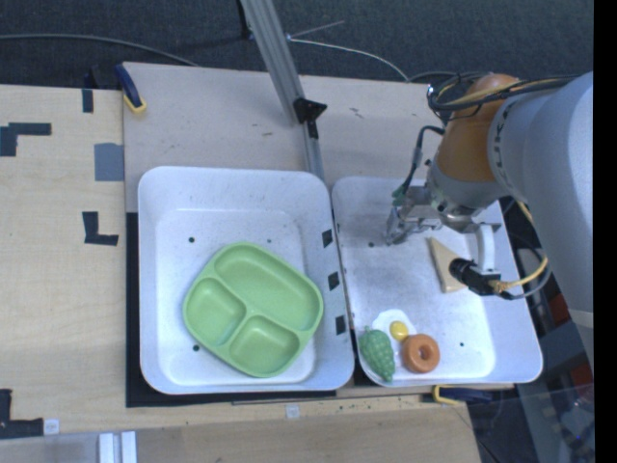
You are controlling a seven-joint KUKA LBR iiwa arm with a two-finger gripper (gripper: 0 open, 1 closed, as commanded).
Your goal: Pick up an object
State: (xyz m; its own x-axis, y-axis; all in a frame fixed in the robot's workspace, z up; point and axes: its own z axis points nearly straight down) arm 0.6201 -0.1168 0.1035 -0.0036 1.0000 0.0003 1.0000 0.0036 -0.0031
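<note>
Leftmost in the frame, the pale wooden tabletop [58, 287] carries a few dark tape marks, and a blue-and-yellow clamp [131, 91] sits on the board's upper left corner. Next comes the left bin [164, 201], a shallow white tray filling the centre-left. A green divided plate [253, 309] lies flat in its lower middle, three compartments facing up, tilted a little against the bin's edges.

Above the two bins, a slanted metal rail [275, 51] runs down from the top centre and ends near the seam where the bins meet.

The right bin [511, 355] takes up the centre-right. Along its lower edge, three small items cluster together: a knobbly green toy [378, 355] at the lower left corner, a white fried-egg toy with a yellow yolk [393, 327] just above and beside it, and an orange ring-shaped toy [420, 353] touching the egg's right side. A tan wedge-shaped piece [447, 264] lies farther up, toward the right wall, partly behind a dark cable fitting.

The gripper [397, 228] hangs over the upper middle of the right bin, pointing down at bare white floor, well apart from the toy cluster and just left of the tan wedge. Its fingers look narrow and nothing is seen between them, though they are small and dark and whether they are truly closed I cannot tell. Behind it, the orange band [470, 143] and the grey arm [564, 172] fill the upper right.
</note>
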